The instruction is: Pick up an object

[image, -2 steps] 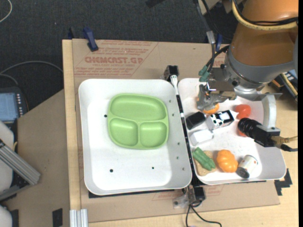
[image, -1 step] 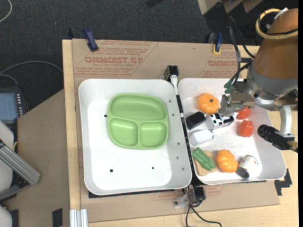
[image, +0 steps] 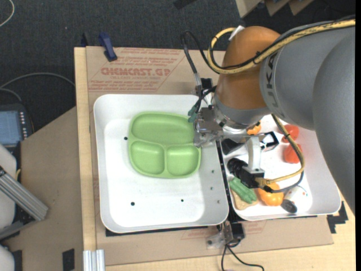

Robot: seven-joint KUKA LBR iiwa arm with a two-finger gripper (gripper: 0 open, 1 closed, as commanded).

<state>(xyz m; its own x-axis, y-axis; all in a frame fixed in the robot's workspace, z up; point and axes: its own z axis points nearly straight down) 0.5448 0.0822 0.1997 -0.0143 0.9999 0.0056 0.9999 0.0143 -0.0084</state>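
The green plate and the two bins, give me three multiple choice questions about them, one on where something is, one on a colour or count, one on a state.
1. Where does the green divided plate lie?
A. left bin
B. right bin
C. cardboard

2. How many compartments does the plate have?
A. two
B. three
C. five

3. How does the plate sit?
A. standing on edge
B. upside down
C. flat, hollows up

Answers:
1 A: it lies inside the left bin, while small mixed objects crowd the right bin.
2 B: one wide section and two smaller ones show.
3 C: its ridges and hollows face the camera.

The gripper is at the plate's right rim.
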